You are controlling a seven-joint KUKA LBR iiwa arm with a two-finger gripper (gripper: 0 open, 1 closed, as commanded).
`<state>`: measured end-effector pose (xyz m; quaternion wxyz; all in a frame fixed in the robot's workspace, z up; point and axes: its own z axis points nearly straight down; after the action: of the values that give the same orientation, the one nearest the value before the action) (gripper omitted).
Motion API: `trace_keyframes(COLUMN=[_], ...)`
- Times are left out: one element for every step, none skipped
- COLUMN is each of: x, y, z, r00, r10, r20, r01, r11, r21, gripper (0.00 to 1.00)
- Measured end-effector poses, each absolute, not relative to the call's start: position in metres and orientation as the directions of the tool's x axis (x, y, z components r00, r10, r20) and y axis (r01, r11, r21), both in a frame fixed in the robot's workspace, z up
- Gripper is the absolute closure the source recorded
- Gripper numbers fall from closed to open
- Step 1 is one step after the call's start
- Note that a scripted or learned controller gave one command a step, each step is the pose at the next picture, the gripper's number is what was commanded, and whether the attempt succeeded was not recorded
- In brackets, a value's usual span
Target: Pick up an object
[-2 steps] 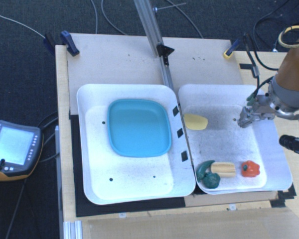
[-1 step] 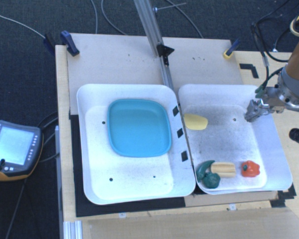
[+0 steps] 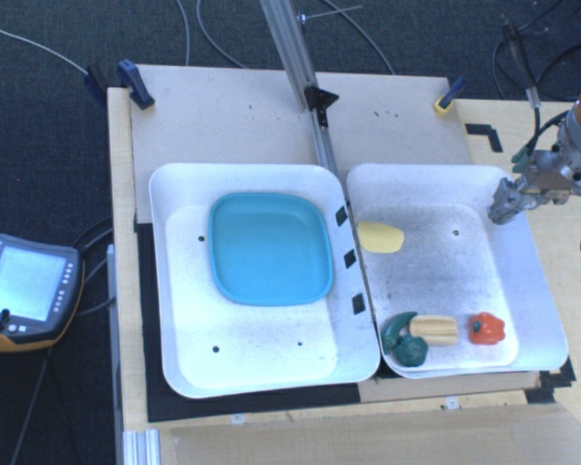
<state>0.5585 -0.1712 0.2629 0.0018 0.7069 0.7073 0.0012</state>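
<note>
Hovering at the far right edge of the right bin [image 3: 523, 260], gripper [image 3: 504, 208] sits over the rim near that bin's back corner, nothing visible between its tips; can't tell from this angle whether it's spread or pressed together. Reads as the approach step: no object picked yet, arm not over any candidate. Candidates, relative to the tool: yellow piece [image 3: 380, 236] well off to its left, lying against the bin's left wall, alone with bare floor around it. Red pepper-like toy [image 3: 485, 328] is toward the near edge, roughly straight below the tool in the view. Just left of that, a tan block [image 3: 434, 329], and touching its left end a dark green vegetable toy [image 3: 405, 339]; those two are crowded into the near corner. Left bin [image 3: 174, 260] holds a blue plate [image 3: 271, 248], far left of the tool, flat and a poor pinch target. My call: next move is translate toward the near edge, centre over the red toy, then descend. Risk: it sits close to the bin's front lip, so a finger may catch the wall.
</note>
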Motion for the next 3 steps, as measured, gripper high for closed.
trace_keyframes(x=[0.555,0.545,0.536], y=[-0.111,-0.050,0.006], z=[0.259,0.252,0.257], r00=[-0.005,-0.005,-0.005], r10=[1.000,1.000,1.000], r20=[0.001,0.001,0.002], r01=[1.000,1.000,1.000], r11=[0.005,0.005,0.005], r21=[0.000,0.000,0.001], gripper=[1.00,1.00,1.00])
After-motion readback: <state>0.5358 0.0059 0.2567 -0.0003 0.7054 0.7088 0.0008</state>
